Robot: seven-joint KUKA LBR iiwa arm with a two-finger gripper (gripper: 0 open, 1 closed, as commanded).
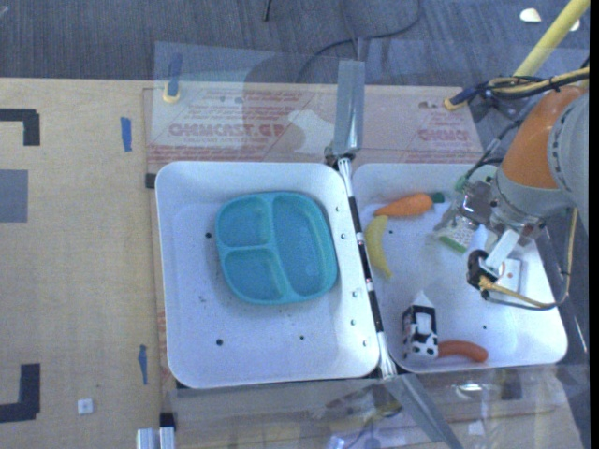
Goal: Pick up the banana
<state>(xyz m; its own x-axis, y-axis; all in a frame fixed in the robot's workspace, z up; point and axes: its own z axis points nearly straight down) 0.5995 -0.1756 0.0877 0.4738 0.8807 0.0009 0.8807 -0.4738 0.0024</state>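
The yellow banana [377,245] lies in the right bin [533,330], along its left wall, with its length running front to back. An orange carrot [405,205] lies just behind the banana's far end. My gripper [456,233] hangs over the middle of the right bin, to the right of the banana and apart from it. It is just right of the carrot's tip. The view is too small to tell how the jaws stand.
A black-and-white cow toy [420,331] and a reddish-orange piece [462,350] sit at the right bin's front. The left bin [187,325] holds a teal divided plate [278,247]. A raised divider [360,251] separates the bins beside the banana.
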